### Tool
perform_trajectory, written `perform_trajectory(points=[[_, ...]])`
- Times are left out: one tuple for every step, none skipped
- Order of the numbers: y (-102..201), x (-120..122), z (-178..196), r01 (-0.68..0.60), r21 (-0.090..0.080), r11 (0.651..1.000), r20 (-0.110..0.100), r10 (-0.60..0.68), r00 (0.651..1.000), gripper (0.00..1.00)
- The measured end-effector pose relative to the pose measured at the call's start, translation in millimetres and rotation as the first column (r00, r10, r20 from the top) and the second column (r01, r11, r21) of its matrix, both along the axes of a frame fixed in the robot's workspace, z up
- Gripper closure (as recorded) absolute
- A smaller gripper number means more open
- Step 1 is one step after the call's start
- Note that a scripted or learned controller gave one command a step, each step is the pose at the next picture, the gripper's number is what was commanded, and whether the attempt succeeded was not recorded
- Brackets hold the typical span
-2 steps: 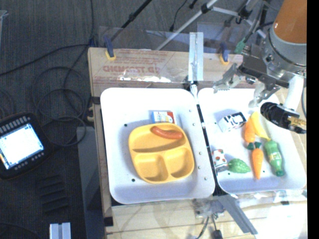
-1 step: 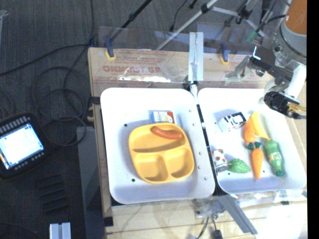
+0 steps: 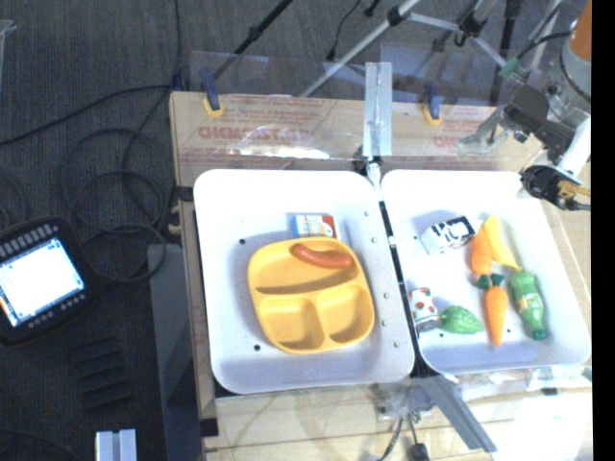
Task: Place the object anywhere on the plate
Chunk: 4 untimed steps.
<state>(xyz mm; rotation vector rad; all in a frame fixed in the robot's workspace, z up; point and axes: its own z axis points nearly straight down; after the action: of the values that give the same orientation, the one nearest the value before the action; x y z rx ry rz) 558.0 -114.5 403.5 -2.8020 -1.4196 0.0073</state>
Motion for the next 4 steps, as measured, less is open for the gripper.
perform_trajectory(points=[[-33, 3, 29, 0.242, -0.001, 0.97, 0.001, -0.242, 0.97, 0.0], [-89, 11, 29, 0.453, -0.002, 0.892, 0.001, -0.453, 0.892, 0.0], [-108, 30, 29, 0.657, -0.003, 0.754, 0.001, -0.657, 0.754, 0.0], [-108, 40, 29, 0.671, -0.003, 0.741, 0.002, -0.671, 0.741, 0.0]])
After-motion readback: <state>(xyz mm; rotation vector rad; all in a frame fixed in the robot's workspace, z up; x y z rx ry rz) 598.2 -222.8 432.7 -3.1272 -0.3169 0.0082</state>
